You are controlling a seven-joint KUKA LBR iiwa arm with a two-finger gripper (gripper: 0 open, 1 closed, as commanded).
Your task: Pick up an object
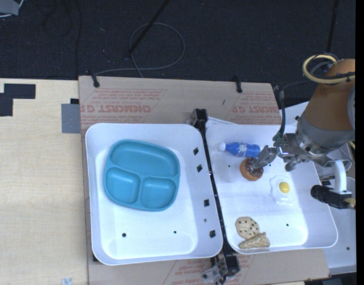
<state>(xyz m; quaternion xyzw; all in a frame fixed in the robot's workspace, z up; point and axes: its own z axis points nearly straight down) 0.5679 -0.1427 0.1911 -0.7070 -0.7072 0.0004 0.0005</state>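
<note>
In the right bin [324, 233] lie a blue bottle with a white cap [239, 149], a small brown round item [251, 171], a fried egg toy [282, 189], a chocolate-chip cookie [247, 224] and a tan chip [255, 240]. My gripper [266, 157] reaches in from the right, low over the bin. Its fingers [262, 161] sit just above and to the right of the brown item, right beside the bottle's end. Nothing shows between them.
The left bin [110, 242] holds a blue divided plate [142, 174]. A black divider [209, 189] runs between the bins. Cardboard [170, 103] lies under both. The arm's body [327, 117] hangs over the right bin's far right side.
</note>
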